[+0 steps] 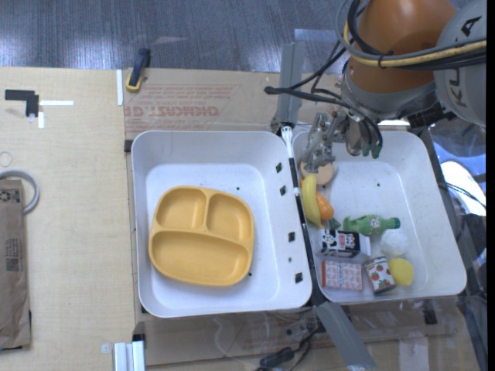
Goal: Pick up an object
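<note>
My gripper (pixel 340 147) hangs low over the far left part of the right bin (pixel 418 176), under the orange band of the arm. A small tan piece (pixel 327 175) lies just below and in front of it; whether they touch is unclear. Close by along the bin's left wall lie a yellow banana (pixel 309 198) and an orange item (pixel 325 205). Nearer the front are a green bottle (pixel 371 224), a white ball (pixel 394 243), a lemon (pixel 401 270), a black-and-white carton (pixel 340 243), a pink packet (pixel 341 275) and a small red can (pixel 378 276).
The left bin (pixel 155 161) holds a yellow divided plate (pixel 203 234). A divider with clips (pixel 292 207) runs between the bins. Cardboard (pixel 201 103) lies behind the left bin, and a brown bag (pixel 14 261) rests at the bench's far left.
</note>
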